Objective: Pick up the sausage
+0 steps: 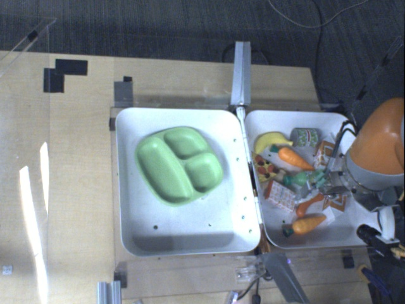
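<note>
Surface (pixel 69 189): pale wood, two shallow white bins side by side, dark carpet beyond the far edge, a thin cable (pixel 316 18) looping on it. Black tape marks (pixel 63 73) sit near the surface's far-left corner. Left bin (pixel 136 233) holds a green divided plate (pixel 180 164). Right bin (pixel 342 236) holds a heap of toy food: banana (pixel 269 140), two carrots (pixel 295 158) (pixel 309 223), a small can (pixel 305 137) (label not legible).

Arm (pixel 380 147): enters from the right, orange band over the bin's right side, wrist angled down into the heap. Fingers (pixel 321 181) low among the items; opening cannot be told, nor any hold.

Sausage (pixel 309 203): reddish piece just beside the fingers, near the front carrot (identification uncertain).
</note>
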### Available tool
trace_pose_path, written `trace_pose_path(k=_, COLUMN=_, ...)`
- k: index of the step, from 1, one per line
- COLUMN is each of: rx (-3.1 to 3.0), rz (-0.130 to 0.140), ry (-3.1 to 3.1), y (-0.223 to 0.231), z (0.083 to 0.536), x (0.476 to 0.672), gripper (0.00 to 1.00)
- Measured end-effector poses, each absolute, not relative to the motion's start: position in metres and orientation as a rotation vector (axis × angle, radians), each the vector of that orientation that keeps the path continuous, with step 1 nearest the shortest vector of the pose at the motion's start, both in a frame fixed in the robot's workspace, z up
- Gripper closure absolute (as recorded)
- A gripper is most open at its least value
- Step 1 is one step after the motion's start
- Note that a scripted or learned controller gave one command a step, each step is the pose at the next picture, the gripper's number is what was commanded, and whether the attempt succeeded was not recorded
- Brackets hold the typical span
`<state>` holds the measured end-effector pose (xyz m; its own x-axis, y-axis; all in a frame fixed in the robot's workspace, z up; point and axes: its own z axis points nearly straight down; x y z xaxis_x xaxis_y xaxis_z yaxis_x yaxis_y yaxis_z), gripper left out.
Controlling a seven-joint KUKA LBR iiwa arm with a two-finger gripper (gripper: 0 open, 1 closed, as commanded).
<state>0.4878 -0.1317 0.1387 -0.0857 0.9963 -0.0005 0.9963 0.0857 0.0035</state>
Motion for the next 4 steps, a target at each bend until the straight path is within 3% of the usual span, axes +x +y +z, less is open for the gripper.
trace_pose_path(k=1, rx=2.076, rz=0.011, ry=2.344, y=-0.131, z=0.109, x=0.490, gripper=0.00)
trace_pose_path(k=2, rx=2.072, rz=0.018, ry=2.344, y=-0.130, z=0.120, x=0.493, gripper=1.00)
trace_pose_path(k=3, rx=2.073, rz=0.018, ry=2.344, y=-0.130, z=0.120, x=0.493, gripper=0.00)
trace_pose_path(k=4, rx=2.028, rz=0.035, ry=2.357, y=-0.154, z=0.105, x=0.536, gripper=0.00)
